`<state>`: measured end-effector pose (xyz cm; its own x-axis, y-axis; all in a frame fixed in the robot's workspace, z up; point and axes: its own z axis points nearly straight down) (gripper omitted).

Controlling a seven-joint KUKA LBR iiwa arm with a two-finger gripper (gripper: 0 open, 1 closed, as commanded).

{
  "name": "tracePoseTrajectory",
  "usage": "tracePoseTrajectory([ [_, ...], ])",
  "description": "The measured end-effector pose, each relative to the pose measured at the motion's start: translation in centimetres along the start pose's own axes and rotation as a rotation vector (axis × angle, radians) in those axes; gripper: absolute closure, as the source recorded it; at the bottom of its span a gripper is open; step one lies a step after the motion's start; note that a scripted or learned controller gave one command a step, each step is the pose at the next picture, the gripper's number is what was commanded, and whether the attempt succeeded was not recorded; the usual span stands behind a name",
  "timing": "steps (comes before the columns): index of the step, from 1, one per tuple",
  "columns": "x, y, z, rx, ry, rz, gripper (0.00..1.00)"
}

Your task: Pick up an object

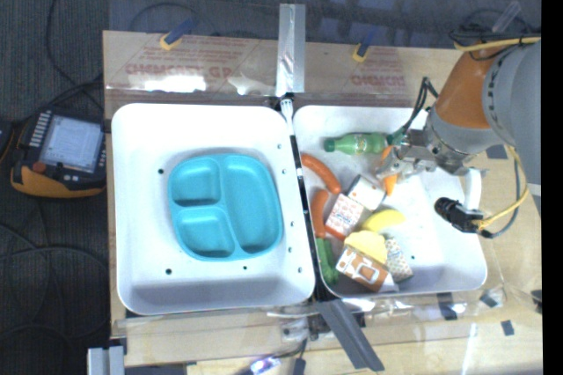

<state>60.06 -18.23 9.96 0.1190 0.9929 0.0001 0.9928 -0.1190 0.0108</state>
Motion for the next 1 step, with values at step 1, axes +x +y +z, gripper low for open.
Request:
tracePoseTrajectory([
  [1, 5.49, -3.93, -10.97, 0.012, 0.001, -0.196, 1.00],
])
